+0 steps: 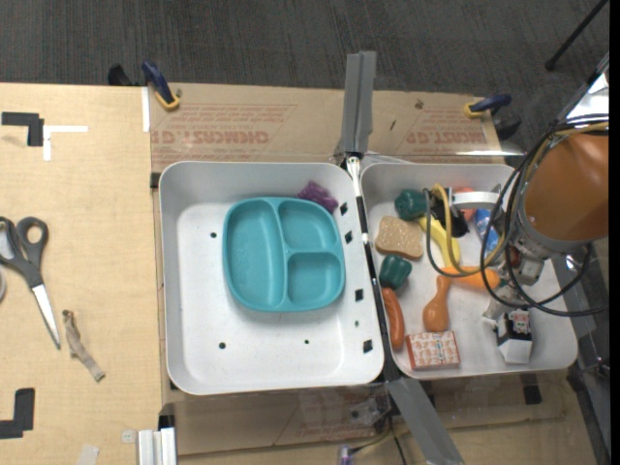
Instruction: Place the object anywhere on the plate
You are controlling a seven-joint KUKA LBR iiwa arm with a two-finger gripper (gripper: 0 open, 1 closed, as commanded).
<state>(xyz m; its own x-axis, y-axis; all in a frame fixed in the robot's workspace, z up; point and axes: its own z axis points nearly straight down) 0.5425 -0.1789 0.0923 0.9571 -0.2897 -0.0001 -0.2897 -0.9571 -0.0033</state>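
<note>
Left bin [184, 289]: shallow, white, on the desk [77, 260]; holds the plate and one small purple item.
Plate [285, 254]: teal, three compartments, lying flat toward the upper middle of the left bin; nothing rests on it.
Purple item [318, 195]: small, against the far wall of the left bin, just beyond the plate's upper right corner; too small to tell what it is.
Right bin [542, 361]: white, touching the left bin along a shared wall; holds the loose objects.
Bread slice [400, 237]: tan, near the left side of the right bin.
Green pieces: one dark green lump [411, 202] above the bread, another [394, 271] just below it.
Sausage [393, 316]: orange-red, lying along the left wall of the right bin.
Drumstick [439, 305]: orange-brown, near the middle of the right bin.
Box [432, 350]: small, pink, by the near wall.
Banana [447, 229]: yellow, upper middle of the right bin.
Arm [572, 184]: orange band over the right bin's right side, cables looping beside it.
Gripper [513, 329]: low over the near right corner of the right bin; I cannot tell its state, nor whether anything is in it.
Scissors [31, 269]: grey, on the desk left of the bins.
</note>
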